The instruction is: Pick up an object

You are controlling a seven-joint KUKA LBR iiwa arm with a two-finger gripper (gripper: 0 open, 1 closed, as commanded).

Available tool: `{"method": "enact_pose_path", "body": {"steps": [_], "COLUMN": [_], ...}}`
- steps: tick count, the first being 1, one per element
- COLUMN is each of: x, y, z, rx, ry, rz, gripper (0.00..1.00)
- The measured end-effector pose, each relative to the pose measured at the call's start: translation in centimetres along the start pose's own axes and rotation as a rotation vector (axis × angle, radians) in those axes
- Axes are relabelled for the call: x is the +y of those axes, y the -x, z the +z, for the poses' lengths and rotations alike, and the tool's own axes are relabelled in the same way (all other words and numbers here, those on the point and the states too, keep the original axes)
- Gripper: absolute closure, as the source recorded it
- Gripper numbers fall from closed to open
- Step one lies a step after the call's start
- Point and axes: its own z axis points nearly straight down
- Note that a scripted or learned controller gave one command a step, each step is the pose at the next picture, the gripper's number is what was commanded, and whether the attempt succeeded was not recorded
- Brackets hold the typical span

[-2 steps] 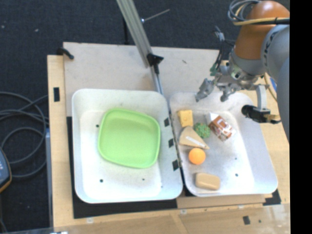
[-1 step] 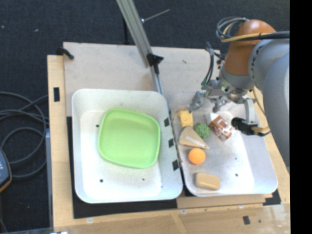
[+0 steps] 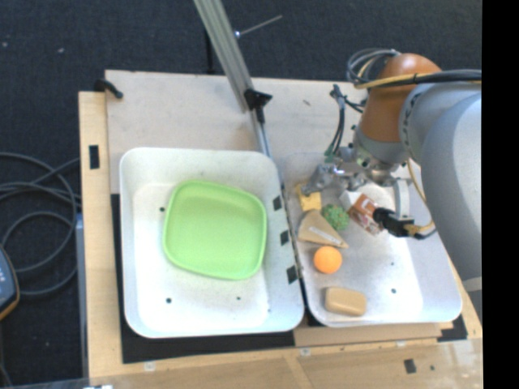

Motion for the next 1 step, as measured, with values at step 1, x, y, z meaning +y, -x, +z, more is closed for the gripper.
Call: {"method": "enact_pose_path", "body": {"steps": [1], "x": [0.13], "y": [0.02], "z": [-1.32], "rx": [0.0], "ry": [0.004], "rz": [0.0], "gripper": [1.0]}}
